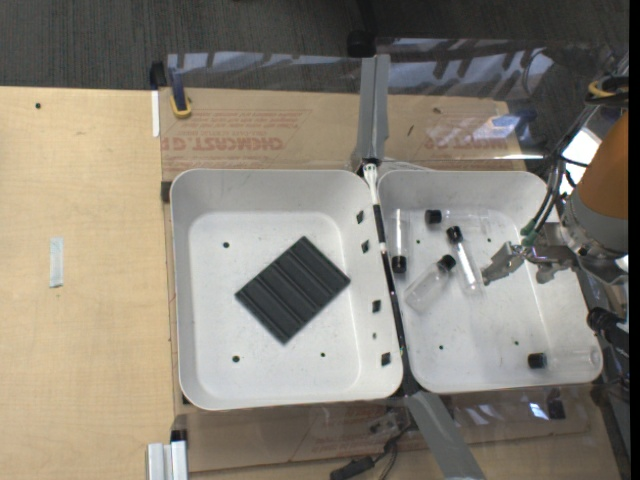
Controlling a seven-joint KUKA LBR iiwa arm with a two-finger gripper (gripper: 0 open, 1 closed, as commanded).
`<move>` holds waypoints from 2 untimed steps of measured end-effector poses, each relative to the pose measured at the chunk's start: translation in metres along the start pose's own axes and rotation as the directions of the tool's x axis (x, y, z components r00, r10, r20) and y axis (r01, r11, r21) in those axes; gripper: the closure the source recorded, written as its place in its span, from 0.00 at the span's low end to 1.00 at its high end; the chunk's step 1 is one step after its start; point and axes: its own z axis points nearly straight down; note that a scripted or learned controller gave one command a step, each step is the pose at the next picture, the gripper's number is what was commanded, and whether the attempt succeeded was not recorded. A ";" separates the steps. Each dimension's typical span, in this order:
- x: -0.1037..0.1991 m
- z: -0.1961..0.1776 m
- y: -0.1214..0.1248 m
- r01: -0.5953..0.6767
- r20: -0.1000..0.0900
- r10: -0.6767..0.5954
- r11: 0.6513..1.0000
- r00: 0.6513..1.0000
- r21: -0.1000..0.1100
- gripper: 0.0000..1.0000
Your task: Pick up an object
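**Two white bins on a cardboard-topped bench, arm over the right one**

Pale wooden bench top to the left, brown cardboard [300, 133] beneath and behind the bins, dark carpet beyond.

Nearest the camera, in the right bin [570, 368]: a small black cap [536, 361] lying alone near the front right corner. Farther in, toward the middle of that bin: a cluster of clear plastic tubes [450, 266] with black caps, lying flat and crossing one another, some touching; exact count hard to tell because of the clear plastic against white. One more tube [397, 243] lying along the bin's left wall, its black cap at the near end.

Just right of the cluster: the gripper [497, 268], reaching in from the right edge, low over the bin floor, fingertips close to the nearest tube. Fingers look slightly apart with nothing seen between them, though too small and blurred to tell for sure. Behind it, the grey arm with its orange band [610, 173] at the right edge.

In the left bin [190, 298]: a dark ribbed rectangular pad [293, 289], lying flat and turned diagonally, near the centre, well apart from the walls.

Between the bins: a grey metal strip [375, 108] running back toward a sheet of clear plastic.
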 end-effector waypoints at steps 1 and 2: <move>0.022 -0.002 0.081 -0.002 0.001 0.002 1.000 1.000 -0.001 0.00; 0.003 0.100 0.035 0.028 0.000 -0.028 1.000 1.000 -0.001 0.00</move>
